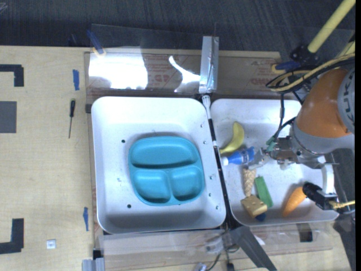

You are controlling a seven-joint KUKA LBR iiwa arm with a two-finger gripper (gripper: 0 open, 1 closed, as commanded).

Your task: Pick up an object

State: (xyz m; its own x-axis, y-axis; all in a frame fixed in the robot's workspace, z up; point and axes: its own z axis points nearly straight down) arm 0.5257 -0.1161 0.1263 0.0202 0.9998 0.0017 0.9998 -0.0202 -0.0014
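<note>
Rt bin (228, 110): banana (235, 138), prob. yellow plastic

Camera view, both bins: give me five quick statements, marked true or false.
1. The blue divided tray lies in the left bin. True.
2. The banana lies in the left bin. False: it is in the right bin, near the divider.
3. The carrot lies near the right bin's front edge. True.
4. The green piece rests on the blue divided tray. False: it lies in the right bin, beside the beige piece.
5. The pincer hangs over the left bin. False: it is over the right bin, near the blue-and-white item.
</note>
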